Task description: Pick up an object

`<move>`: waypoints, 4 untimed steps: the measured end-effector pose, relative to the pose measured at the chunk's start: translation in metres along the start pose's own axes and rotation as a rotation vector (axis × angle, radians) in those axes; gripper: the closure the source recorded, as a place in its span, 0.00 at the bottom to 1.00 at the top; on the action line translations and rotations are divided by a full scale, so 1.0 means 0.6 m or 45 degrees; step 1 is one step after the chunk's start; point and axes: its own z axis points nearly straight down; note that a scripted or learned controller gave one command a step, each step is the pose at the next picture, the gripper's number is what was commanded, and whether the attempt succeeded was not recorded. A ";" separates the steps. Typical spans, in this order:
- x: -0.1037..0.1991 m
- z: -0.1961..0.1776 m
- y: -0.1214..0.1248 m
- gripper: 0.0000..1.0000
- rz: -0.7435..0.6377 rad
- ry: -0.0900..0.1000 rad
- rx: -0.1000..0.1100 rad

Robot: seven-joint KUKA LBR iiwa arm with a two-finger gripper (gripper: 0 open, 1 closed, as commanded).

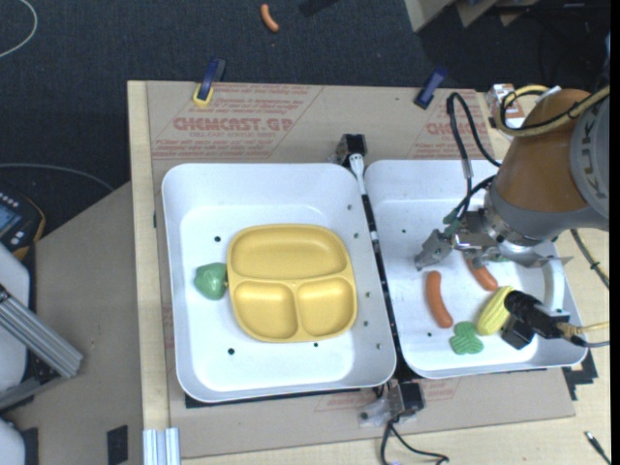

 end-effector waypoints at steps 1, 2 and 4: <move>0.001 0.089 -0.002 0.00 0.000 0.001 0.002; 0.000 0.066 0.001 1.00 0.002 -0.002 -0.008; 0.016 -0.104 -0.017 1.00 -0.003 -0.004 -0.017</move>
